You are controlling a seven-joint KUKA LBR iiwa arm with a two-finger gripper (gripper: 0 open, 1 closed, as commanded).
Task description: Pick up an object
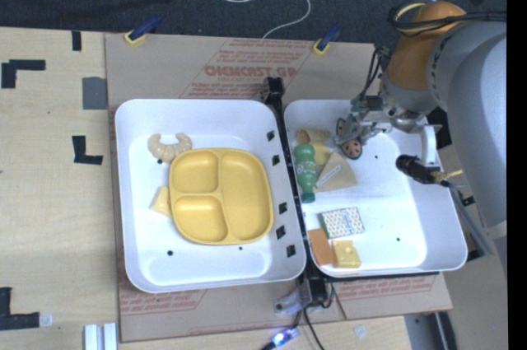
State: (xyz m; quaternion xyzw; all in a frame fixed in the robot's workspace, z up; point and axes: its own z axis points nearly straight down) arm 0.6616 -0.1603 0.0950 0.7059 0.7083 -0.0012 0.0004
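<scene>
My gripper (pixel 352 131) hangs over the upper middle of the right bin (pixel 428 237), pointing down. A small round brown object (pixel 352 148) sits right at its tip; whether it is held is unclear. Just left of it lie a green bottle (pixel 305 170), a tan wedge (pixel 337 174) and a small tan piece (pixel 303 136). Nearer the front are a patterned white square (pixel 342 221), an orange block (pixel 319 246) and a yellow block (pixel 347 254).
The left bin (pixel 136 258) holds a yellow divided plate (pixel 221 193), a beige curled piece (pixel 169 145) and a yellow wedge (pixel 159 200) tucked under the plate's left edge. The arm's grey body (pixel 478 109) fills the right side above the right bin.
</scene>
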